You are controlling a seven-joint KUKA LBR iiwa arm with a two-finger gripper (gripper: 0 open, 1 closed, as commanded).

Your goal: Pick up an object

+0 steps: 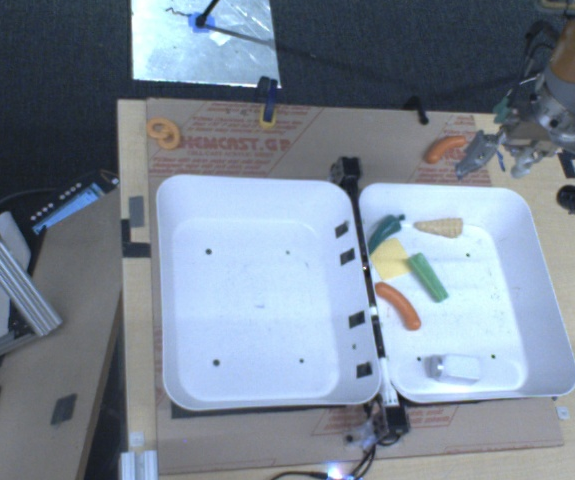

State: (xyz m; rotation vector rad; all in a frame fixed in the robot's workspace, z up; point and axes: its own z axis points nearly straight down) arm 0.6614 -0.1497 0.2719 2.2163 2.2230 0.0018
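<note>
My gripper (496,160) hangs above the far edge of the right bin (542,298), its fingers spread open with nothing between them. Just left of it an orange sausage-shaped toy (444,149) lies on the cardboard outside the bin. Inside the right bin lie a tan cone (439,227), a green pepper (384,231), a yellow piece (392,260), a green cylinder (428,276), an orange sausage (399,306) and a white-grey object (452,368) near the front.
The left bin (182,298) sits beside the right one, joined by black clips (348,173). On the cardboard at the back are a tan ring (164,133) and a blue-yellow clamp (267,103). A foil sheet (205,28) lies beyond.
</note>
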